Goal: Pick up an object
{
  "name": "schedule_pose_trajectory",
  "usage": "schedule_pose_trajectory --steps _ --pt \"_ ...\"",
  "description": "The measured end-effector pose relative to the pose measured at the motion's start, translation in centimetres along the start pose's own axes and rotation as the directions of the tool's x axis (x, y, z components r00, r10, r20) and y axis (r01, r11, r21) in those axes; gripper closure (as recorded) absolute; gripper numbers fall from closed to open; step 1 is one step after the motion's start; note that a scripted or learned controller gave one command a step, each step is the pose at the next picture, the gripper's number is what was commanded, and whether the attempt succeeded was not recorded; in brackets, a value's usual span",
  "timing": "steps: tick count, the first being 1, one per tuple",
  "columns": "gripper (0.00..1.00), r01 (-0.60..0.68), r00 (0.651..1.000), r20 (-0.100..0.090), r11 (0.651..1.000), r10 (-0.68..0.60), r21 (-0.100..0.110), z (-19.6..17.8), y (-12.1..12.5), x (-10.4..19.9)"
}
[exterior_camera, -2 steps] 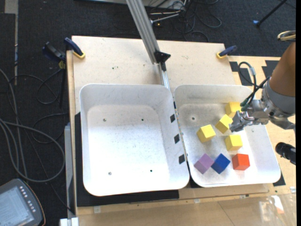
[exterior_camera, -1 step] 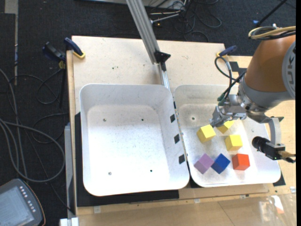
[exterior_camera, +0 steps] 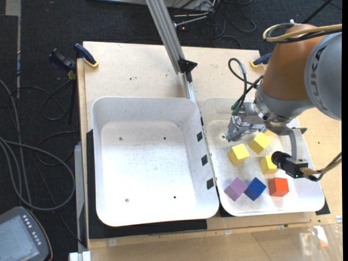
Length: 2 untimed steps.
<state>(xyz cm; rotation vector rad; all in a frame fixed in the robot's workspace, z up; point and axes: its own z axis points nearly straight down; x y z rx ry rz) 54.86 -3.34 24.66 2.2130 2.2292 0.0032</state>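
Note:
Several small blocks lie in the right bin (exterior_camera: 311, 201): three yellow ones (exterior_camera: 238, 153) (exterior_camera: 260, 142) (exterior_camera: 268, 164), a purple one (exterior_camera: 236, 189), a blue one (exterior_camera: 255, 188) and an orange-red one (exterior_camera: 278, 186). My gripper (exterior_camera: 236, 132) hangs low over the far left part of this bin, just beyond the nearest yellow block and to the left of the second. Nothing is visibly held in it. The arm's wrist covers the back of the bin.
The left bin (exterior_camera: 99, 109) stands beside the right one, sharing a middle wall. A slanted metal rail (exterior_camera: 166, 29) rises behind the bins. Cables (exterior_camera: 239, 78) hang from the wrist, and a black fitting (exterior_camera: 288, 165) sits near the yellow blocks.

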Motion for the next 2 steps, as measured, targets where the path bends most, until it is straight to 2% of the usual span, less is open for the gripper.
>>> schedule_pose_trajectory --steps 1,2 --pt "1.0 0.0 1.0 0.001 1.0 0.0 0.001 1.5 2.6 4.8" --pt "1.0 0.0 1.0 0.0 1.0 0.0 -0.001 1.3 5.4 8.8"
